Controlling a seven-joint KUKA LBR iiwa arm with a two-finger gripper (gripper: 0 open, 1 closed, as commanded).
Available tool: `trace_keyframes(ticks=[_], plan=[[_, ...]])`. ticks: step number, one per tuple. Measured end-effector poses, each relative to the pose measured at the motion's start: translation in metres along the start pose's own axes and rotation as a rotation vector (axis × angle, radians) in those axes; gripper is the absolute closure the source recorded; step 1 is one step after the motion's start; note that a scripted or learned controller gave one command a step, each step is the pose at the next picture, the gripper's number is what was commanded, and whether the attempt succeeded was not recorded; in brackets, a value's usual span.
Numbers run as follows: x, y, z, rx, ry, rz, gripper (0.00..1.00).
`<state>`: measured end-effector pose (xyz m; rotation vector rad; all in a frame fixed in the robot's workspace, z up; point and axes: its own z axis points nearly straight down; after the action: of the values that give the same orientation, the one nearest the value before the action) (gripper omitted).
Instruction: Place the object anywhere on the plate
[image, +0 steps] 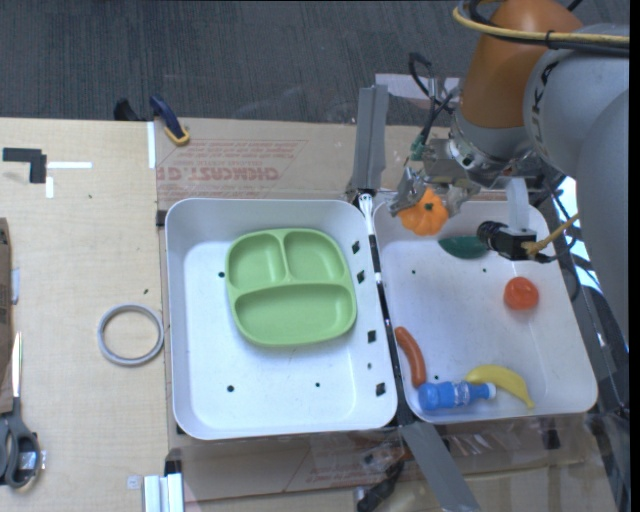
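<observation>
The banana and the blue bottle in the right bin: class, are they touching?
Cannot tell. In the camera view the banana lies right against the blue bottle, its left end meeting the bottle's cap end, with no clear gap or contact.

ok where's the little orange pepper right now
In the camera view the orange pepper is between the pincer's fingers, lifted over the far left corner of the right bin, just right of the divider and left of a dark green object.

Right bin (560, 395): red sausage (410, 356), blue bottle (452, 395), banana (503, 382), red ball (520, 293). Bench, left: tape ring (131, 333), scissors (17, 440).
</observation>
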<state>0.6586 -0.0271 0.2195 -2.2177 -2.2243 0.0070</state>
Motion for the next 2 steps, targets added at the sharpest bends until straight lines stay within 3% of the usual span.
trace_keyframes(ticks=[1,2], plan=[[0.0561,-0.0556,0.0299,0.002,0.001,0.002,1.00],[0.0555,-0.0554,0.0296,0.001,0.001,0.004,0.00]])
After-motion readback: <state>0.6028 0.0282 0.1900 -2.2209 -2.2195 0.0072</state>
